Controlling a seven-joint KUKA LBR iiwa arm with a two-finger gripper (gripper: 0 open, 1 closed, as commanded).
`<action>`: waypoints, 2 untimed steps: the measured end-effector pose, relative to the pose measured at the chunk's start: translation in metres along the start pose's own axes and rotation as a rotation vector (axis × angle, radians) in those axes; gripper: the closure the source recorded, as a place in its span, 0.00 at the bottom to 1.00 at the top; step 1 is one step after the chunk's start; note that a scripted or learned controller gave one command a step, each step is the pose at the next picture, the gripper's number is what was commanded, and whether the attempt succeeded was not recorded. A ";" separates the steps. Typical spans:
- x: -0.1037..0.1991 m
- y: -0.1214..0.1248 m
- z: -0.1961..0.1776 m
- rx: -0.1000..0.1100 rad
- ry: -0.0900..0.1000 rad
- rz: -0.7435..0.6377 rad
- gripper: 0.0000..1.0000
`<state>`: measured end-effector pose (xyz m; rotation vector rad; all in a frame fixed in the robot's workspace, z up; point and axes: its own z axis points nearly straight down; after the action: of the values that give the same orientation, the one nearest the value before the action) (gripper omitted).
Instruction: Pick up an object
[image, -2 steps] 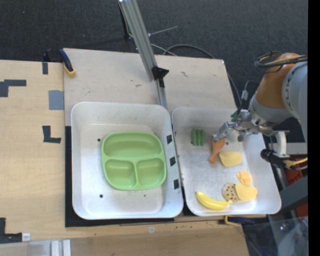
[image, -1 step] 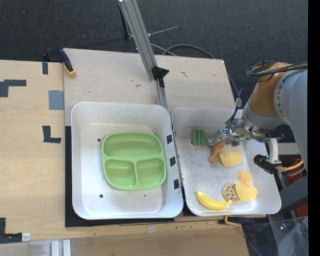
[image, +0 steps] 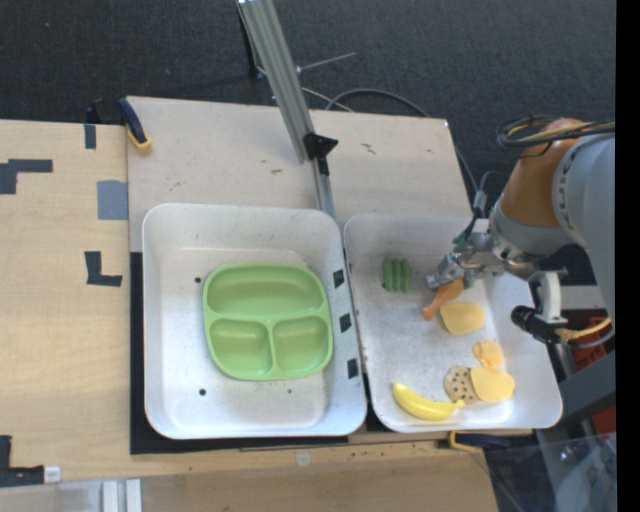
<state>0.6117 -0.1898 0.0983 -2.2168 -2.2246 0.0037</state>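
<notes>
Two shallow white bins sit side by side on the bench, the left bin (image: 160, 300) carrying a green divided plate (image: 268, 320) that lies flat near its middle. The right bin (image: 370, 300) carries the loose pieces. A small green ridged piece (image: 396, 274) lies toward its far left part, apart from everything else. An orange carrot-like piece (image: 443, 298) lies slantwise near the bin's middle, toward the far side, and a pale yellow rounded piece (image: 462, 318) sits just beside its lower end. Along the near edge a yellow banana (image: 424, 403) lies close to the rim, with a speckled cookie (image: 459, 383) just beside it and two more yellow-orange pieces (image: 489, 372) touching or nearly touching the cookie toward the near right corner.

From the right the grey arm with its orange band reaches over the right bin's far right part. Its gripper (image: 449, 273) hangs directly above the upper end of the carrot-like piece, very close to it or touching; whether it is spread or closed, and whether it grips anything, I cannot tell.
</notes>
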 end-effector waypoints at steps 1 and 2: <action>0.004 0.005 -0.044 -0.006 0.000 0.001 1.00; -0.002 0.001 -0.104 -0.008 -0.001 0.003 1.00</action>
<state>0.6131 -0.1916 0.2026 -2.2244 -2.2258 -0.0036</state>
